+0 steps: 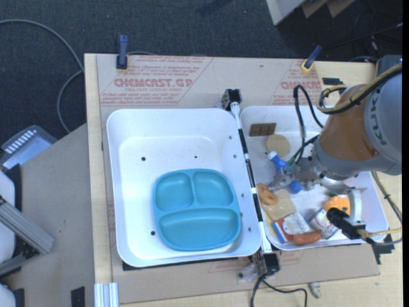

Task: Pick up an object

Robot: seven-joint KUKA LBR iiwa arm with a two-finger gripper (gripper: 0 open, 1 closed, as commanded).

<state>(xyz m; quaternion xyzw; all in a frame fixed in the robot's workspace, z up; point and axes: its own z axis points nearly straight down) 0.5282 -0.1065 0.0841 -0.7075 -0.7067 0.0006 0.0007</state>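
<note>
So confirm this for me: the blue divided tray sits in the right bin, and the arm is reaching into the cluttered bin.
One thing is wrong: the blue divided tray lies in the left bin, not the right. The camera view shows it there alone, while the arm reaches down into the cluttered right bin, as you said.

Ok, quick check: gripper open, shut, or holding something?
Gripper: low in the right bin among the small items; whether it is open, shut or holding anything cannot be told.
</note>
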